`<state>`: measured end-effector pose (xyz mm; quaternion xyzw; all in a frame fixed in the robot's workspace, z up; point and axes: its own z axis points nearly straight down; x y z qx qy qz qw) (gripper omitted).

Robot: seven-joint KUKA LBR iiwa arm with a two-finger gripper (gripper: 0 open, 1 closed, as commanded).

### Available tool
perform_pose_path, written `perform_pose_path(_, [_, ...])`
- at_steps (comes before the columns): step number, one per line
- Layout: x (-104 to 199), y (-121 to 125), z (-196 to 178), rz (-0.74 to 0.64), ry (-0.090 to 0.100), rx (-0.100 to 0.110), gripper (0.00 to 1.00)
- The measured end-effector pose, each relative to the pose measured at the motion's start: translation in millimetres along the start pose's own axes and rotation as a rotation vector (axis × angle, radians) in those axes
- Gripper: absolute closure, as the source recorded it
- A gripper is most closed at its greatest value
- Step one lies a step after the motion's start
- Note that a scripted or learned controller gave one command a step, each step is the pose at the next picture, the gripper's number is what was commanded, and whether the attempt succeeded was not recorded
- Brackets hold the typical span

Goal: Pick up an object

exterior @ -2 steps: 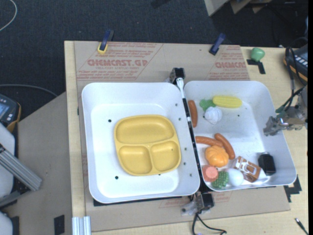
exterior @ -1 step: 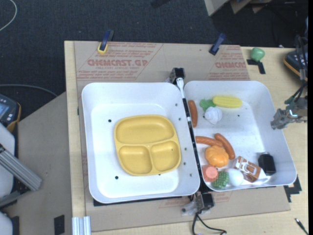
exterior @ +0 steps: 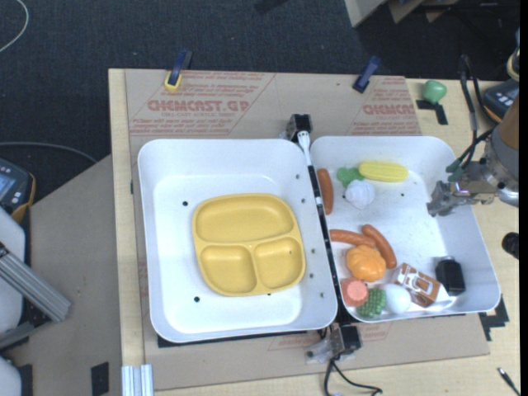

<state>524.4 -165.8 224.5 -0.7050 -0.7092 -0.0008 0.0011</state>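
The right bin (exterior: 462, 229) holds several toy foods. A yellow corn cob (exterior: 384, 171) lies at the back beside a green piece (exterior: 348, 174) and a white bulb (exterior: 360, 192). A red sausage (exterior: 326, 190) lies along the left wall. Two more sausages (exterior: 378, 243) and an orange fruit (exterior: 366, 263) sit in the middle. At the front are a pink disc (exterior: 355, 292), broccoli (exterior: 374, 304), a white egg (exterior: 398, 300), a brown and white packet (exterior: 420, 284) and a black block (exterior: 450, 275). My gripper (exterior: 444, 198) hangs over the bin's right side, apart from all of them.
The left bin (exterior: 165, 221) bears a yellow divided plate (exterior: 246, 243). A black clamp (exterior: 300, 127) sits where the bins meet at the back. A green ball (exterior: 434, 91) lies on the bench behind the right bin. Cables hang near the arm at the right.
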Motion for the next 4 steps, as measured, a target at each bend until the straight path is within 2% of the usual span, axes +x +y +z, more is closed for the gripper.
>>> perform_pose_path(1, [52.9,-8.8,-9.9,0.0,0.0,0.001,1.0])
perform_pose_path(2, [107.7,-6.0,-14.0,-0.001,0.0,0.0,1.0])
perform_pose_path(3, [168.3,-20.9,-2.7,0.0,0.0,0.004,1.0])
perform_pose_path(4, [191.6,-30.8,5.5,0.003,-0.001,0.004,1.0])
